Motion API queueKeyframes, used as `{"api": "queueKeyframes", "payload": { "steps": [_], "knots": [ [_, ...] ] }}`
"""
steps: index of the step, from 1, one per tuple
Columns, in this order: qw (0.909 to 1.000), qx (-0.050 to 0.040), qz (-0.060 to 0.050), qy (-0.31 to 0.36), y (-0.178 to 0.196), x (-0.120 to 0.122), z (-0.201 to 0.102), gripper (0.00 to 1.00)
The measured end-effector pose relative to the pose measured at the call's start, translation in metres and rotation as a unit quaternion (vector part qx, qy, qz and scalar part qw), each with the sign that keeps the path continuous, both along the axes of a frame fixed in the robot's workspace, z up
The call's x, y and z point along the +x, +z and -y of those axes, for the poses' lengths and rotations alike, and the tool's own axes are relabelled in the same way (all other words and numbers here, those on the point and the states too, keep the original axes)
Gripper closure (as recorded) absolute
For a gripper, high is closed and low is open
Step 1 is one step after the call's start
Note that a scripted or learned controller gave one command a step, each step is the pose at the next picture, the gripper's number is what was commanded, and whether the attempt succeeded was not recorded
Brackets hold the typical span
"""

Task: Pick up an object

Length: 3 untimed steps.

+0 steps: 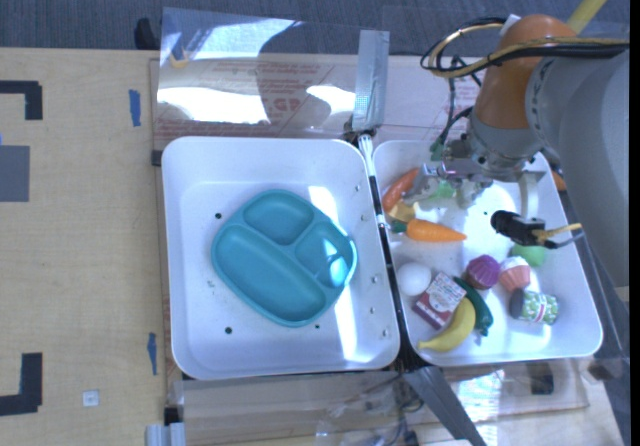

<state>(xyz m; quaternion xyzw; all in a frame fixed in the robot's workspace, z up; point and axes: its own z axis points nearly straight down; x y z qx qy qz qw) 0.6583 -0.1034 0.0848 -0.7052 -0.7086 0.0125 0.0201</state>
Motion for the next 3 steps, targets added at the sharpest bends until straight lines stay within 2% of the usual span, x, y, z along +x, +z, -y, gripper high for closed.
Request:
{"api": "queueKeyframes", "payload": {
  "steps": [1, 2, 3],
  "knots": [
    [1.0000, -0.0039, -0.001, 0.002, 0.0075, -0.0007, 0.0028, 1.00],
    [1.0000, -0.0037, -0.001, 0.002, 0.0075, -0.0006, 0.0025, 0.00],
    [0.9952, -0.0086, 0.011, -0.097, -0.0003, 0.0035, 0.0034, 0.00]
  ]
}}
